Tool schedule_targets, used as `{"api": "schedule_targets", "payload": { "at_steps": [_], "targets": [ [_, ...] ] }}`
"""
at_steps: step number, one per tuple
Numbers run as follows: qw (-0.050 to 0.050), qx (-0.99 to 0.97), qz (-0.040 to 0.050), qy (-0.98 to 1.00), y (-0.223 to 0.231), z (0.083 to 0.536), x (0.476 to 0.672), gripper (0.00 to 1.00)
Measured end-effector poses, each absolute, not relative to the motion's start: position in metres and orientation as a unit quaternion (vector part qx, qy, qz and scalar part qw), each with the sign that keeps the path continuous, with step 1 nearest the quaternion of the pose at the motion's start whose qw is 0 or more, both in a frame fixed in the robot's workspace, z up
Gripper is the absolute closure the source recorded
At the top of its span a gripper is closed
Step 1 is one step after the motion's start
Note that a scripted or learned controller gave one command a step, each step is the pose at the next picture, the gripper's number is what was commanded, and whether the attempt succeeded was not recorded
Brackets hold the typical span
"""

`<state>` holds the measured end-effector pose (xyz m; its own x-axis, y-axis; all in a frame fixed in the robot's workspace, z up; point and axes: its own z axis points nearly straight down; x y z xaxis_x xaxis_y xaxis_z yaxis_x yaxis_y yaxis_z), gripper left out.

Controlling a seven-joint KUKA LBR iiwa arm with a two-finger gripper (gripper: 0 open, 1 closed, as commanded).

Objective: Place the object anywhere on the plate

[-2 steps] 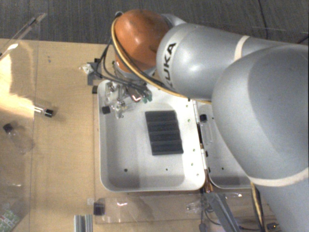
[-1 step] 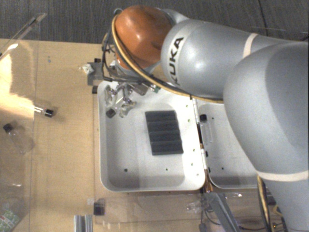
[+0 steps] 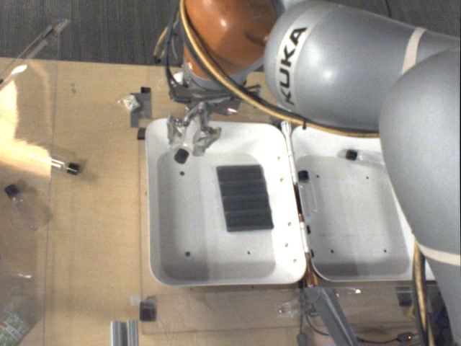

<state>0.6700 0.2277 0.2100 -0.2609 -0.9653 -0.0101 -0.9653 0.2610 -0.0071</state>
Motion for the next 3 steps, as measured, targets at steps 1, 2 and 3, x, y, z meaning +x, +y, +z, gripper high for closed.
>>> {"api": "schedule_targets", "payload": {
  "at_steps": [1,2,3],
  "targets": [
    [0.005,-0.651,0.0005,0.759,0.227,0.178,0.669,1.00],
    [0.005,-0.712,0.0003,0.702,0.226,0.163,0.669,1.00],
    [0.004,-0.744,0.0002,0.669,0.216,0.137,0.669,1.00]
  ]
}}
